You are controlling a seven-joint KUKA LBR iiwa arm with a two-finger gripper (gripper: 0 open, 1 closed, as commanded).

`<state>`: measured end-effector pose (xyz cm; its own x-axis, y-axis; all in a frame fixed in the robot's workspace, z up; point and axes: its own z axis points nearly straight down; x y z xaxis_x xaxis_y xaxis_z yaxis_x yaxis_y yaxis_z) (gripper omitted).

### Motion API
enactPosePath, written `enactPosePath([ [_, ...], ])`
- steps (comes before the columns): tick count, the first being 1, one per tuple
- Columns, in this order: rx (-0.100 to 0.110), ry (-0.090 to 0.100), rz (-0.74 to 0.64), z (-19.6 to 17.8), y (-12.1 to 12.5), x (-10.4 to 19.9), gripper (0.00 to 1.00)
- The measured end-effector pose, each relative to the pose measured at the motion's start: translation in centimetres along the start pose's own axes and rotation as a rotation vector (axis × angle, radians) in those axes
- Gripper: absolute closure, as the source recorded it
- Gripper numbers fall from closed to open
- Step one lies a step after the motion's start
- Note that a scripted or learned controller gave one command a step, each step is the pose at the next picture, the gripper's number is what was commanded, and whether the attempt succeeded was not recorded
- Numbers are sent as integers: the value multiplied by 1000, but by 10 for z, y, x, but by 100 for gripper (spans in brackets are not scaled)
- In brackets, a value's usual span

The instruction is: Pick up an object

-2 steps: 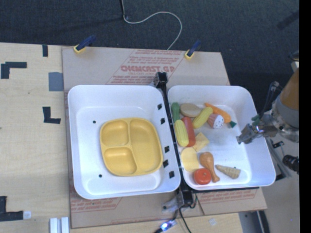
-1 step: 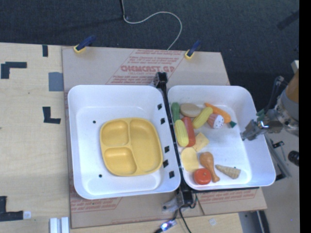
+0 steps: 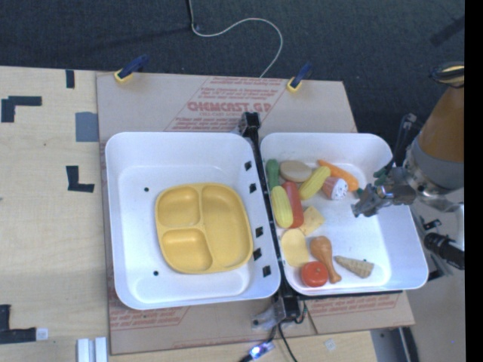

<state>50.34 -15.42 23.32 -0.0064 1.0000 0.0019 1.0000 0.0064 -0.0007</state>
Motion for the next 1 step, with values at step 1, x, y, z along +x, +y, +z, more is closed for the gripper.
enactPosePath([
  [1, 2, 0, 0, 13, 4, 52, 100],
])
